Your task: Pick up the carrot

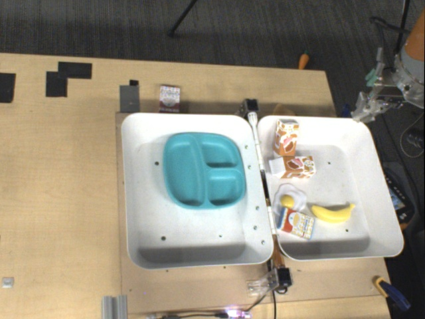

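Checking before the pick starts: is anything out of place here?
Yes: a small orange thing, possibly the carrot, lies at the bench's far edge, outside the right bin, which holds the banana and cartons.

We are seeing only a small orange shape, possibly the carrot (303, 60), lying tilted at the bench's (60, 178) far edge, upper right of the frame

End effector (369, 105) — blurred, edge-cropped
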Available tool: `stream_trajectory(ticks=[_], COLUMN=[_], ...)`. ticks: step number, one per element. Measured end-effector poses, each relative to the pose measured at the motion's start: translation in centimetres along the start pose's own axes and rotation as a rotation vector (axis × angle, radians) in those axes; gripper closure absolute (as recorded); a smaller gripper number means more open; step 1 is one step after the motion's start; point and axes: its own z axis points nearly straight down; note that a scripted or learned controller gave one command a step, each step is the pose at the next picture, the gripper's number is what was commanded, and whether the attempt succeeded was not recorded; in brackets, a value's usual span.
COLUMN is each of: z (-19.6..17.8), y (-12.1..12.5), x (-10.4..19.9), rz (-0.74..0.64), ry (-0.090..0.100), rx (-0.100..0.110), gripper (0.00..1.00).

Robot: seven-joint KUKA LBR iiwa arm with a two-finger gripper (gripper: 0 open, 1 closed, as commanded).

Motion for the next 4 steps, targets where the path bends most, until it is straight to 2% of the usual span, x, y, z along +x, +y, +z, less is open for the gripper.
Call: stream_trajectory(ticks=[1,2,3,4], z=[5.6,-1.9,-1.2,1.1], y=[-4.0,-12.7,-16.1,-16.0], x=[5.0,-1.3,3.1,7.6], rz=[0.019,0.032,-0.01,-0.19], ry=[0.008,-0.003,0.005,0.006], rx=[0.015,0.004,0.01,0.008], gripper=[1.0,1.0,1.0,1.0])
